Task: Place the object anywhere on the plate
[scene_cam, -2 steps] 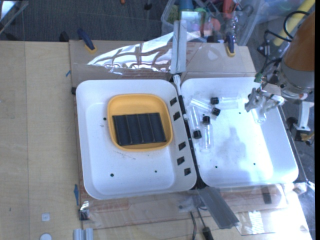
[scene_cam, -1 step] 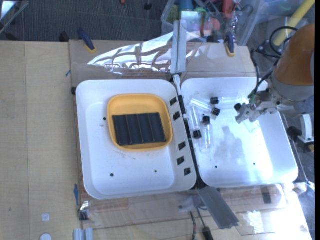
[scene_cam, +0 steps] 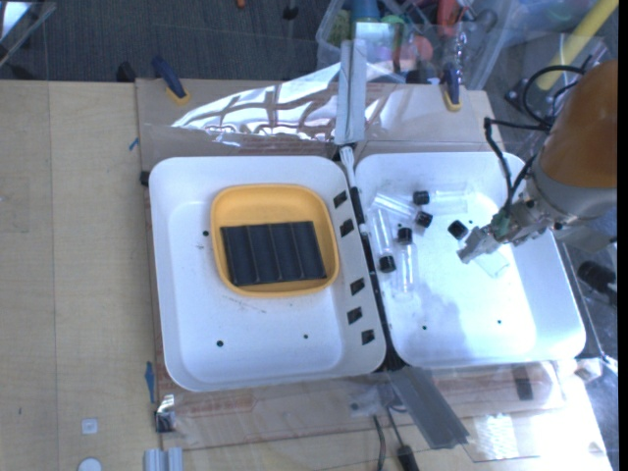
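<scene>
My pincer [scene_cam: 478,247]: over the right bin [scene_cam: 510,346], can't tell if pinching.
Plate [scene_cam: 273,201]: yellow, left of that bin.
Tubes [scene_cam: 394,234]: inside that bin.

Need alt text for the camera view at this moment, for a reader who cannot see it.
The end effector hangs over the right bin, near several small clear vials with black caps scattered in that bin's left half. In the left bin sits a yellow plate bearing a dark ribbed slab.
</scene>
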`<state>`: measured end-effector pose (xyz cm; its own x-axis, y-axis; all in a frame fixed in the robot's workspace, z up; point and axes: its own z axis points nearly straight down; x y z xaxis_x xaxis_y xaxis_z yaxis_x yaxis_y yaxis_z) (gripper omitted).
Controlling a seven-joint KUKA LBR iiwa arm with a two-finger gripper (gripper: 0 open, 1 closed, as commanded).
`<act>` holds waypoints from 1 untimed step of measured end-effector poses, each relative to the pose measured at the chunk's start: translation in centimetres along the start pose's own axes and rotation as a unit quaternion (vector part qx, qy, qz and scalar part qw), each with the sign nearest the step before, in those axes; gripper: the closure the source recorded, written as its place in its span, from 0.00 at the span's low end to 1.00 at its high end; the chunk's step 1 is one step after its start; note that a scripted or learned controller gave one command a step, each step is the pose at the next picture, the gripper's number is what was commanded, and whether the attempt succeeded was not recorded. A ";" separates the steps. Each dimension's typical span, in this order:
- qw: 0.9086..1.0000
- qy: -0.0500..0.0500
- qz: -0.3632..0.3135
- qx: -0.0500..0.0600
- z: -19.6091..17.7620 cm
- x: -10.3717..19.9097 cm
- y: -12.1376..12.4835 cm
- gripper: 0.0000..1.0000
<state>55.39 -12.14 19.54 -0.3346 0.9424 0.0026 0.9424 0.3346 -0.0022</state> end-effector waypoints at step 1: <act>1.000 0.000 0.000 0.000 0.0 0.0 0.0 0.00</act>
<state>55.39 -12.15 19.55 -0.3346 0.9424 0.0024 0.9424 0.3346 -0.0016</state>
